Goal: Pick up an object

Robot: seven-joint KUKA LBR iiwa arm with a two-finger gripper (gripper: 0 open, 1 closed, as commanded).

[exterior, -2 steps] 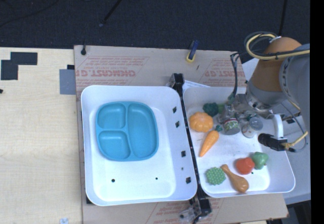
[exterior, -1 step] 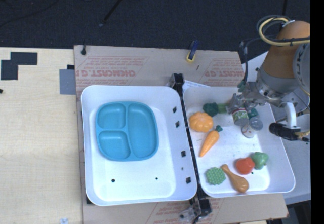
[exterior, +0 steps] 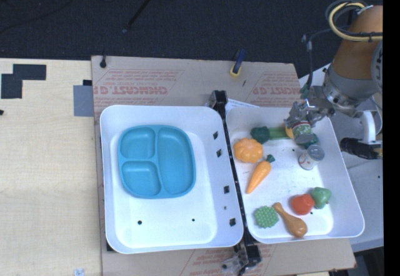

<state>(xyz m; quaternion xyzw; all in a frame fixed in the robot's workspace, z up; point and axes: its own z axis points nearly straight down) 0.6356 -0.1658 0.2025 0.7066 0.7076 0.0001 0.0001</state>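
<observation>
- The grey two-finger gripper (exterior: 304, 120) is hanging low over the far right corner of the right-hand shallow white plastic bin (exterior: 350, 203), just above a small green-and-grey can-like toy (exterior: 305, 134).
- Whether the fingers are apart or together, I cannot tell; nothing is visibly lifted, so the pick looks not yet done.
- Other candidates are lying in the same bin: an orange plastic pumpkin (exterior: 248, 150), an orange toy carrot (exterior: 259, 174), a green toy broccoli (exterior: 266, 216), a tan toy drumstick (exterior: 290, 221) and a red-and-green toy pepper (exterior: 309, 200).
- The left-hand white bin (exterior: 119, 218) is holding a blue divided plastic tray (exterior: 156, 162).
- The bin's far wall is sitting close to the gripper; open floor is lying toward the bin's middle.
</observation>
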